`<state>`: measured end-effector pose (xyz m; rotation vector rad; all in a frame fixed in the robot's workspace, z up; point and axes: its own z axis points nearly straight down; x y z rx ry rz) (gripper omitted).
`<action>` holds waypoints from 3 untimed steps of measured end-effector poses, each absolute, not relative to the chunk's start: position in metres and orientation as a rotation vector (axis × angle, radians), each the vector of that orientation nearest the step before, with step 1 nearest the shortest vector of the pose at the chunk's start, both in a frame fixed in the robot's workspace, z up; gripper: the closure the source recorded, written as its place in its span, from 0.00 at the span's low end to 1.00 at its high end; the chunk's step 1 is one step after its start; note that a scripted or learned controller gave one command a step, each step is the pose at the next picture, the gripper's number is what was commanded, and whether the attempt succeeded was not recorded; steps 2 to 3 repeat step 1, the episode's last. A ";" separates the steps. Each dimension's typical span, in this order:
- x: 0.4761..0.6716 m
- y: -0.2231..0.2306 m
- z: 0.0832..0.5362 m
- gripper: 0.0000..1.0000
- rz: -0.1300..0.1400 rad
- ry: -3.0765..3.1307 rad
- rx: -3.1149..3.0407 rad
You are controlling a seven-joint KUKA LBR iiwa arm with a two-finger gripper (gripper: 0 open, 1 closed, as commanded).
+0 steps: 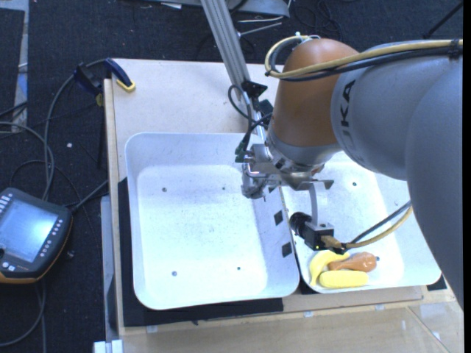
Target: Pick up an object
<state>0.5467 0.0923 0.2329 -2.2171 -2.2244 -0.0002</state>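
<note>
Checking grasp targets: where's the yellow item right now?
In the camera view, the yellow item lies in the right bin, at its near left corner, touching an orange-brown item just behind it.

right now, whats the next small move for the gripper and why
Probably a short shift toward the near corner of the right bin. The gripper hangs over the divide between the two bins, while the yellow object and the orange object lie side by side in that corner, so it is not yet above either.
</note>
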 end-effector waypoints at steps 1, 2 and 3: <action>0.547 0.090 0.233 0.00 0.000 -2.222 -2.221; 0.547 0.090 0.233 0.00 0.000 -2.222 -2.221; 0.547 0.090 0.233 0.00 0.000 -2.222 -2.221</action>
